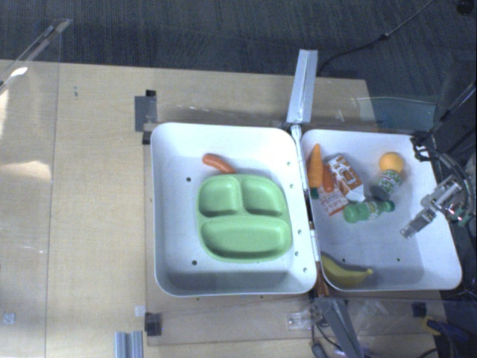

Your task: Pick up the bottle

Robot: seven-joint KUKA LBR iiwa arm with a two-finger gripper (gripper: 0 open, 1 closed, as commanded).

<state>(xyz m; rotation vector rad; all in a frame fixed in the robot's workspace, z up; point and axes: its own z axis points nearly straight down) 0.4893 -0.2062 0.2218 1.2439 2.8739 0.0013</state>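
Banana (pixel 345 271): yellow, curved, at the right bin's (pixel 440 263) near edge.
Bottle (pixel 367 210): green plastic, on its side, mid right bin, beside a carton (pixel 345 179).
Gripper (pixel 432 212): metal, right of the bottle, apart; fingers open, holding nothing.
Left bin (pixel 171 200): green sectioned tray (pixel 243 217), smooth.
Bench (pixel 82 200): pale wood; dark carpet beyond.

You are looking at two white bins: the left bin (pixel 171 200) and the right bin (pixel 440 267). You are seeing one green divided plate (pixel 244 218), one sausage (pixel 218 162), one carrot (pixel 316 166), one carton (pixel 343 179), two bottles, a green one (pixel 367 210) and an orange-capped one (pixel 387 174), and one banana (pixel 344 271).
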